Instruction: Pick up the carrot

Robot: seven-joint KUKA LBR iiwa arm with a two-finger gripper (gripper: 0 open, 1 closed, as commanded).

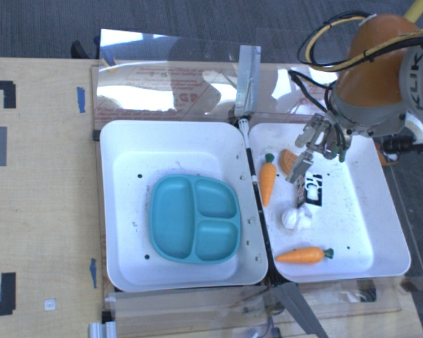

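a: where is the carrot seen?

b: two slim orange plastic carrots with green tops are seen, both inside the shallow white right-hand bin. one carrot is laid lengthwise just inside that bin's left wall, green top pointing toward the bin's far edge. the second carrot is laid crosswise near the bin's front edge, green top pointing toward the bin's right wall.

a: and the claw?

b: the two-finger metal gripper is hung over the far part of the same bin, tilted, below the grey arm's orange band. whether its fingers are spread or closed cannot be told, and nothing is seen held between them. it is placed just beside the first carrot (to that carrot's right), and well apart from the second one.

a: what else is found in that bin?

b: a small ridged orange piece is set between the first carrot and the gripper. a black-and-white printed card is laid near the bin's middle, and a small white lumpy object is placed just in front of it.

a: and beside the bin?

b: a second shallow white bin is stood touching the right-hand bin's left wall, and a light blue three-compartment plastic tray is laid flat inside it.
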